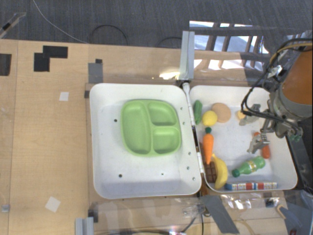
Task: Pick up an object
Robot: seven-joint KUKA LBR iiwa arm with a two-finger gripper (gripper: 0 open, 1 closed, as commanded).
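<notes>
My gripper (257,145) hangs low over the right part of the right bin (230,140), below the grey wrist and orange band. A small orange object (266,152) lies right beside it, on its lower right. A green bottle (249,167) lies just below the gripper. Further left in this bin are a carrot (208,147), a banana (221,172), a lemon (210,118), a tan round item (222,112) and a green cucumber (197,112). Nothing visibly hangs from the gripper.
The left bin (105,146) holds a green divided plate (150,127). A flat multicoloured box (252,185) lies along the right bin's front wall, and a brown piece (211,172) sits by the banana. A small yellow item (241,115) lies near the cables.
</notes>
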